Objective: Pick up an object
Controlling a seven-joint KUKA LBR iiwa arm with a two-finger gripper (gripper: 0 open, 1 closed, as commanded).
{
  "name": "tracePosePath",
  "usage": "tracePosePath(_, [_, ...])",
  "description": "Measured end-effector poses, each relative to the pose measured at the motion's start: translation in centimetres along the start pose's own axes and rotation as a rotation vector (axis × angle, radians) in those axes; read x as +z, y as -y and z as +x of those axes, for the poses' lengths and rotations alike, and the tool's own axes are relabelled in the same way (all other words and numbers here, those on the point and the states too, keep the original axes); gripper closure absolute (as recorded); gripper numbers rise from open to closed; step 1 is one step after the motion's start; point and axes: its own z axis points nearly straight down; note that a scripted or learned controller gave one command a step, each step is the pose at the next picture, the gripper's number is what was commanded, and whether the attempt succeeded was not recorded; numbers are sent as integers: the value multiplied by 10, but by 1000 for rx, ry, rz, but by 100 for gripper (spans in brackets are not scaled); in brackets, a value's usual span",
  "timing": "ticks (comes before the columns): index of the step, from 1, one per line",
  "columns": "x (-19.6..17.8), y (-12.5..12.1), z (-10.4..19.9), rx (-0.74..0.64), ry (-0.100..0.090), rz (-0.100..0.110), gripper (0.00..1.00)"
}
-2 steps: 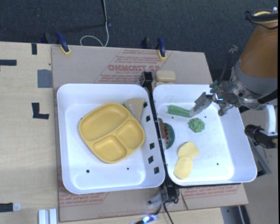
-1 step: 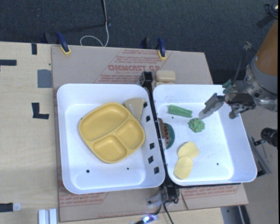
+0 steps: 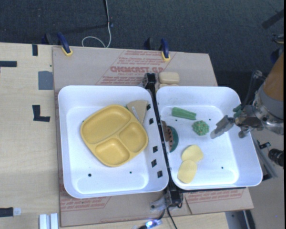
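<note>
Two white bins sit side by side; the claw (image 3: 232, 126) hangs over the right bin (image 3: 229, 95) near its right wall, about midway along that wall. Its two fingers stand apart, one reaching left toward the bin's middle, with nothing between them. The nearest candidate is the small green broccoli piece (image 3: 200, 127), lying just left of the claw on the bin floor and apart from it. A green bar (image 3: 183, 113) lies beyond it toward the far wall, its long axis running roughly left to right. Two pale yellow pieces (image 3: 189, 162) rest toward the near wall. The left bin (image 3: 66, 142) carries a yellow divided plate (image 3: 114, 135). The likely move is a short travel left and down.
</note>
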Motion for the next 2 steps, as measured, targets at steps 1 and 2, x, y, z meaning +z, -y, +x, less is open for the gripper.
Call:
tracePosePath(1, [175,-34,1,-8,-1,-8,0])
tracePosePath(2, [60,-73,131,-24,-6,-23,0])
